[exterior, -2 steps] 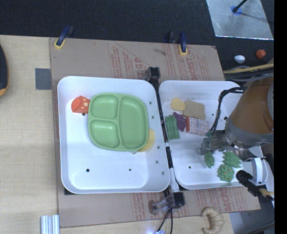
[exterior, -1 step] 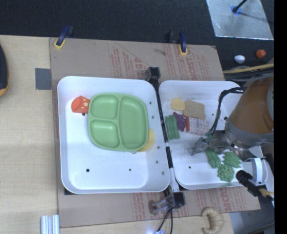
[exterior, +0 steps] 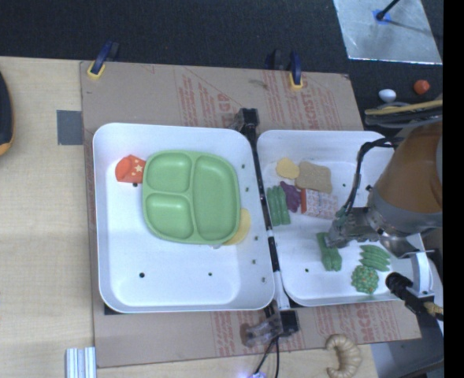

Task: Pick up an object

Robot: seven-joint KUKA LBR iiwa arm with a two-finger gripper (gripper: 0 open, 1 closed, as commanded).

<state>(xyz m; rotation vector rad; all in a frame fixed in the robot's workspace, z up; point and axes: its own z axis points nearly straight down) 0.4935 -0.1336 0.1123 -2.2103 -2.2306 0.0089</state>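
My gripper (exterior: 339, 231) hangs low in the right bin (exterior: 295, 290), reaching in from the right. Just below its tip lies a dark green toy vegetable (exterior: 330, 258), touching or nearly touching it. Further right are a green pea pod (exterior: 373, 256) and a green broccoli-like piece (exterior: 364, 279). Toward the back of this bin lie a yellow piece (exterior: 287, 168), a tan bread slice (exterior: 314, 176), a purple piece (exterior: 293, 196), a bundle of green beans (exterior: 277, 205) and a pale pink block (exterior: 321, 205). The arm hides part of the bin's right side.
The left bin (exterior: 176, 282) holds a green divided plate (exterior: 191, 197), a red piece with a star (exterior: 129, 168) at its left and a yellow piece (exterior: 243, 225) peeking out under the plate's right edge. A low wall (exterior: 263, 211) separates the bins.
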